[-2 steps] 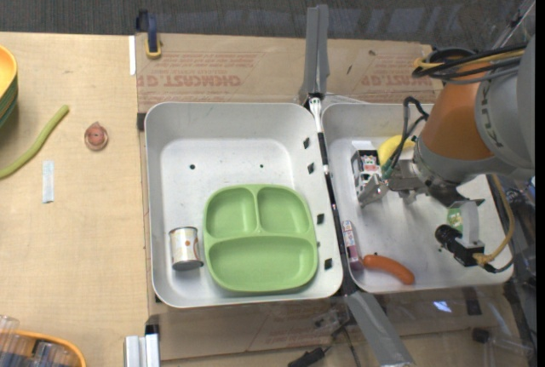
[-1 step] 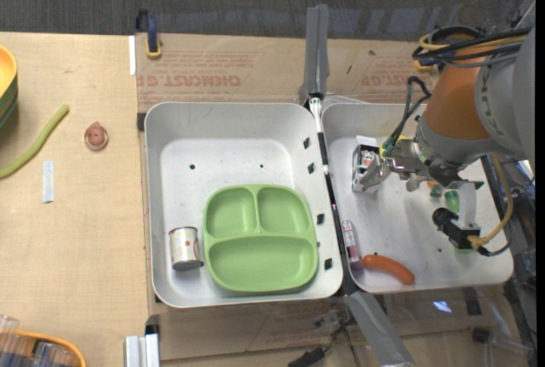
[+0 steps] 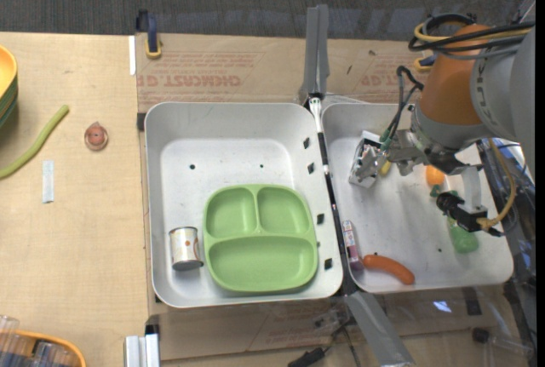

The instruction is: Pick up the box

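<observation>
Box (image 3: 348, 234) against right bin's left wall, well below gripper (image 3: 364, 167); jaw state unclear.

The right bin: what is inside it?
Inside the right bin lie an orange carrot, a slim tube by the left wall and a green thing. The arm covers part of the floor. No box is recognizable.

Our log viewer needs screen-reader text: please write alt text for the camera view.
The arm's gripper hangs low over the right bin, which holds an orange sausage-shaped toy. The left bin holds a green divided plate and a small can.
</observation>
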